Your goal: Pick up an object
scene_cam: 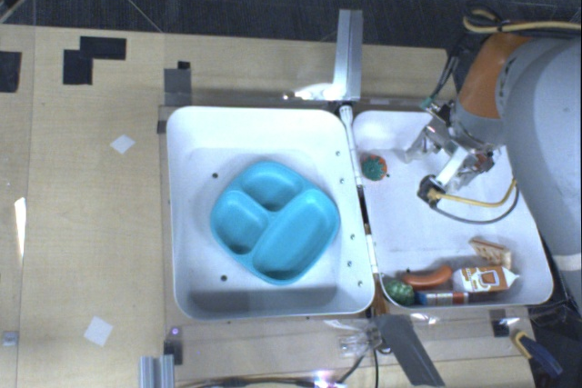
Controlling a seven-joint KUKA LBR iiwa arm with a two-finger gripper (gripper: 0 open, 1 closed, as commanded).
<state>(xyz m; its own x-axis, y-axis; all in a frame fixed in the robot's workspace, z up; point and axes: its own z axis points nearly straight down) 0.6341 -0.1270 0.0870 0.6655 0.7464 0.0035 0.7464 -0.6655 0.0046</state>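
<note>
Starting at the left, the left bin (186,195) is holding a blue divided tray (273,221), sitting near the bin's middle and leaning a little towards 5 o'clock. I am counting three hollows in it, and nothing is lying in any of them. A metal post (349,54) is standing at 12 o'clock of the seam where the two bins are meeting.

Moving across, the right bin (400,236) is carrying all the loose items. A small round green-and-red object (373,166) is resting at 10 o'clock in this bin, just beside the dividing wall. Along the 6 o'clock edge a row of things is crowding together: a green rounded item (397,289) in the corner at 7 o'clock, an orange-red sausage-shaped piece (427,277) touching it, and a small brown-and-white carton (482,279) lying on its side at 5 o'clock. A tan scrap (491,248) is lying just above the carton; what it is, I am not making out.

The gripper (439,166) is hanging over the bin at 1 o'clock, well apart from that row and near the round object without touching it. Its metal parts are blurring into cabling, so I cannot tell whether it is open or closed, and nothing is showing in its grasp. A yellow cable (473,206) is looping beneath it. The grey arm (546,132), with its orange band (486,77), is covering the bin's 3 o'clock wall and is being cut off by the frame.
</note>
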